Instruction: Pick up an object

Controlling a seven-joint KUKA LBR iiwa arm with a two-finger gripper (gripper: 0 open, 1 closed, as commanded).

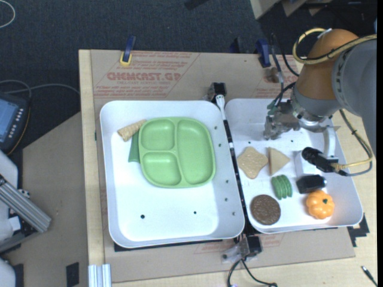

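gripper (274, 128) | grip unreadable | bare floor, right bin (251, 113) far edge

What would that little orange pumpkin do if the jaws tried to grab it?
The pumpkin looks round and glossy, so it may slip or roll away. It seems like small toy food, so probably light. It sits near the right bin's rim, leaving little room on that side.

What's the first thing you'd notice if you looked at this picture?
Probably the big green plate with three sections, sitting in the left bin. Next, the grey and orange robot arm reaching over the right bin, where play food lies: a small orange pumpkin, a brown patty and a slice of bread.
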